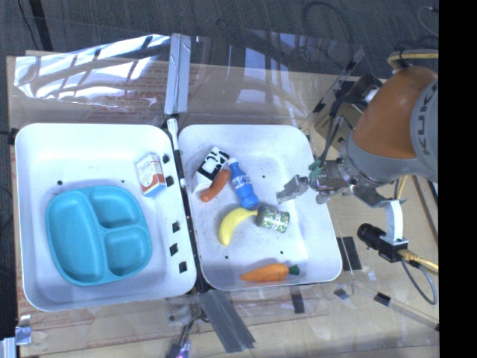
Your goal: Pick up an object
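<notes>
Where the grey arm with its orange band enters, the frame's right side crops it. Its gripper hangs above the right white bin; finger spacing is unreadable. Nearby, a yellow banana curves lengthwise toward the bin's near-left, touching a small green tin can.

White bins; turquoise tray; orange-and-white carton; yellow banana; orange carrot, green top; blue bottle; black-and-white box; green can; orange-banded grey arm
</notes>
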Robot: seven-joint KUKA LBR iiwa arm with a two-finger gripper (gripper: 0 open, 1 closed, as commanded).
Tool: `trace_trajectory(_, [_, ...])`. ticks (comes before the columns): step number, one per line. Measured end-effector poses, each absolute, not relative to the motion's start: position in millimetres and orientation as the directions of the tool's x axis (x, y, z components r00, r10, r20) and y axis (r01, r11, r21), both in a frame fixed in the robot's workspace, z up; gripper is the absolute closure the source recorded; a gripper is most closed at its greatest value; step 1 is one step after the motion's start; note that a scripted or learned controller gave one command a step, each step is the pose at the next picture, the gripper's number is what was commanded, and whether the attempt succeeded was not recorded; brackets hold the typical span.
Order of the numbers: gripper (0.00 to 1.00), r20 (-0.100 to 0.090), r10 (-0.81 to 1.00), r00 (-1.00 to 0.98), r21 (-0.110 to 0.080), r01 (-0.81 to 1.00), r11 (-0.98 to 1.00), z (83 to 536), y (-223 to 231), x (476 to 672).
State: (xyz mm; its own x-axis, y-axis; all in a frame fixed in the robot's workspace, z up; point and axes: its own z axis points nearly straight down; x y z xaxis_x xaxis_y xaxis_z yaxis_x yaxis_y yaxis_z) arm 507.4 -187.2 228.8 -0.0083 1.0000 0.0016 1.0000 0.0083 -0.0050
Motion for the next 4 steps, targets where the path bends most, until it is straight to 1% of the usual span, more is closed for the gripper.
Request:
trace_trajectory(1, [0.00, 0.002, 1.000, -0.017, -0.007, 1.000, 0.017, 113, -179, 535.1])
trace_trajectory(2, [0.00, 0.002, 0.988, -0.157, -0.002, 0.988, 0.157, 92, -203, 490.9])
trace_trajectory(3, [1.00, 0.001, 0.987, -0.163, 0.000, 0.987, 0.163, 103, -203, 492.7])
trace_trajectory(4, [1.00, 0.000, 0.996, -0.093, 0.000, 0.996, 0.093, 216, -198, 522.5])
